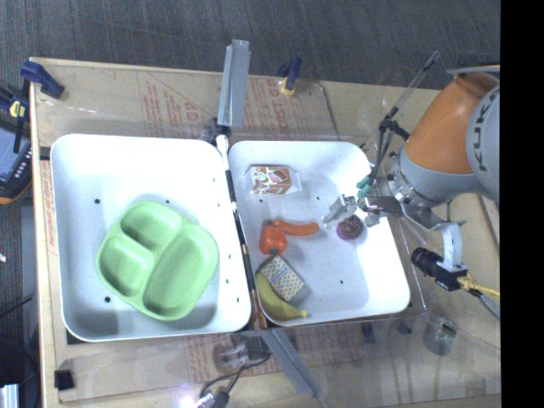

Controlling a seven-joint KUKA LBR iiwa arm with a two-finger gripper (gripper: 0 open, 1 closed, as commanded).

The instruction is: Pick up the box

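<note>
the gripper (347,213) hovers near the box (271,179), jaws apart and empty; next it must reach left and descend.

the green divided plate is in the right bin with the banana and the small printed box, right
Not quite. The camera view shows the green three-compartment plastic plate in the left white bin, alone. The yellow banana and the small printed cardboard box are in the right white bin.

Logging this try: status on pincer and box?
Pincer over right bin, grip unclear. Box near bin's far wall, untouched. Purple object beside pincer.
</note>
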